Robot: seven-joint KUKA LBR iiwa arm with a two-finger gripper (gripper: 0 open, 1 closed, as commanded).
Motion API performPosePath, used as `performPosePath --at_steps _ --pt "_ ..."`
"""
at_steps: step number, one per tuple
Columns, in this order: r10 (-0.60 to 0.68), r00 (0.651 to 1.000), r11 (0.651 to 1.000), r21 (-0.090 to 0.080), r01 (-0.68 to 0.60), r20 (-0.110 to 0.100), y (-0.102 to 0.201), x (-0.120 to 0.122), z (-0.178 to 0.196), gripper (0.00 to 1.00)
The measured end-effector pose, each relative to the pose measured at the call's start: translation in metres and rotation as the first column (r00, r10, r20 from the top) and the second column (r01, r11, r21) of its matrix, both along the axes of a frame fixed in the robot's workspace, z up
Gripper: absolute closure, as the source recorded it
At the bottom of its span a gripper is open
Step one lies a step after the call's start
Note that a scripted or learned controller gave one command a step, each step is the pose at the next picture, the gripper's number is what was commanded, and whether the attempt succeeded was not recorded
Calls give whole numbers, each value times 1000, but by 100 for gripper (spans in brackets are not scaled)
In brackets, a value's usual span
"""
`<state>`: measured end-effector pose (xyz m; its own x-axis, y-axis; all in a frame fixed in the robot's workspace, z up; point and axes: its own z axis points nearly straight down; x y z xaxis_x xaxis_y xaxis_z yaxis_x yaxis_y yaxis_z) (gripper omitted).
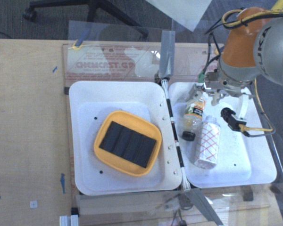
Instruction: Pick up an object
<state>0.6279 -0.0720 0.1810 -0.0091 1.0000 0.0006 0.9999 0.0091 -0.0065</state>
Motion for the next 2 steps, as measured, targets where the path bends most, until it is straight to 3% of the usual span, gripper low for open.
performPosePath --at_steps 1,2 --pt "-175 985 985 -3 175 3 30 17 144 0" --pt "-329 944 944 -3 329 0 35 -47 19 0"
